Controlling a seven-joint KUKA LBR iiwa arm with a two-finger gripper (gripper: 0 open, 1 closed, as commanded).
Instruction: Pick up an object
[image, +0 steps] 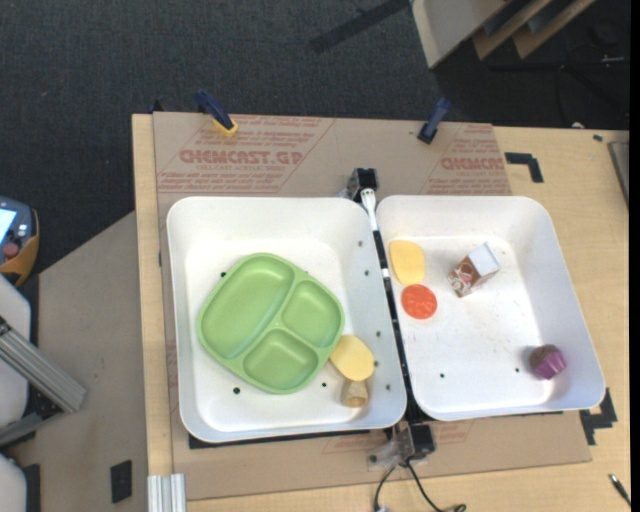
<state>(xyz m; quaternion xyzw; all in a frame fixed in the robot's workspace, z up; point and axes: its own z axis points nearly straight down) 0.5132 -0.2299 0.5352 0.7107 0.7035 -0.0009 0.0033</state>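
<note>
Across the bench, camera view, you have 2 white bins side by side with all candidates lying loose.

Risks first, as judgement. The purple object (547, 361) sits near the right wall of the right bin (570, 290); a descent there could catch a finger on the rim and knock the piece aside. The yellow oval piece (406, 260) and the red disc (419, 301) look flat and lie just beside the seam between the bins, nearly touching each other, so you may get a closure that slides over them or drags both. The small white and brown carton (476, 270) lies tilted; a grasp off its axis could spin it out. In the left bin (185, 300), the yellow mushroom-shaped toy (352, 365) is touching or just beside the green divided plate (271, 322), so a finger may land on the plate's rim.

Contents. Left bin: green plate with 3 compartments, nothing in them, and the yellow toy at its lower right edge. Right bin: yellow oval piece, red disc, carton, purple object well apart in the near right corner.

End effector: you cannot tell its state from this view. No pick is made yet.
</note>
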